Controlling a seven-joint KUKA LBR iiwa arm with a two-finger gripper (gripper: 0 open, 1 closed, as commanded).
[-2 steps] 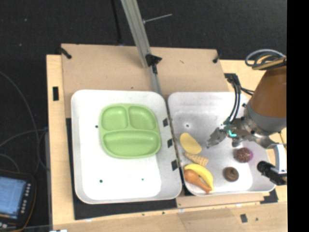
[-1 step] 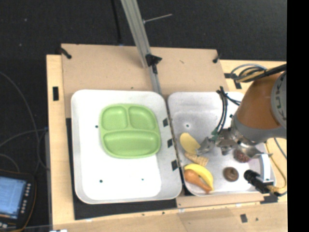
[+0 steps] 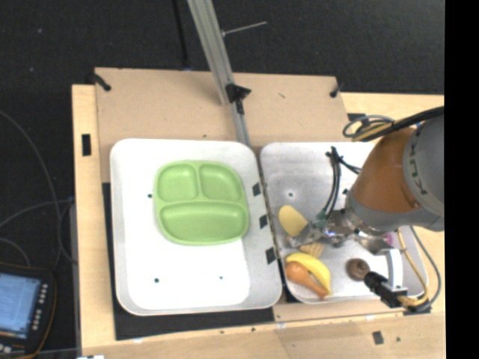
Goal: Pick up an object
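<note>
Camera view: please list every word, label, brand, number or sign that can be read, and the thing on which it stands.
"KU": dark upright letters on the grey arm casing, cut off at the frame edge.
Small dark handheld screen at the lower left: bluish display, too blurred to read.

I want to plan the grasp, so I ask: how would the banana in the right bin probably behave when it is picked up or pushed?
The banana is curved and smooth, so it may slip or turn sideways in a narrow grip. It lies against an orange piece near the bin's front wall, so a push would likely move both. It looks like a light toy, probably stiff.
</note>
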